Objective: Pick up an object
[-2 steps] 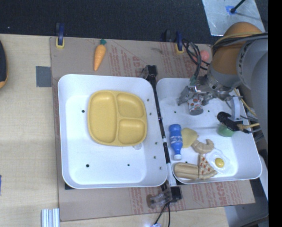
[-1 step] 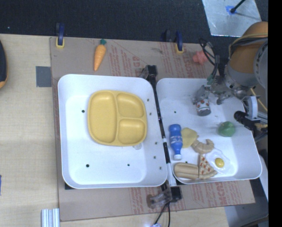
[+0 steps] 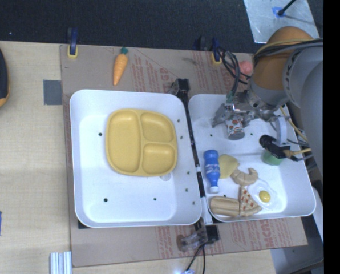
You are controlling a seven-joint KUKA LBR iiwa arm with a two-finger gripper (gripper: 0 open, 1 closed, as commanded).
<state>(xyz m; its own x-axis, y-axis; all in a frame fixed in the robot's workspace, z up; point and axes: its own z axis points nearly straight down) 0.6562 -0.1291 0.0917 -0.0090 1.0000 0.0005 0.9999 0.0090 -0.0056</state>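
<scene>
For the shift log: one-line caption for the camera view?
Gripper over the right bin above toy food; yellow divided plate in left bin.

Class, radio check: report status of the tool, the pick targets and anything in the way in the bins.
Tool over right bin, far end, above a small can. Blue bottle, fried egg, pizza slice lie nearer. Yellow tray in left bin.

Grey arm [image 3: 295, 67] from the right, hand [image 3: 234, 120] lowered.
</scene>
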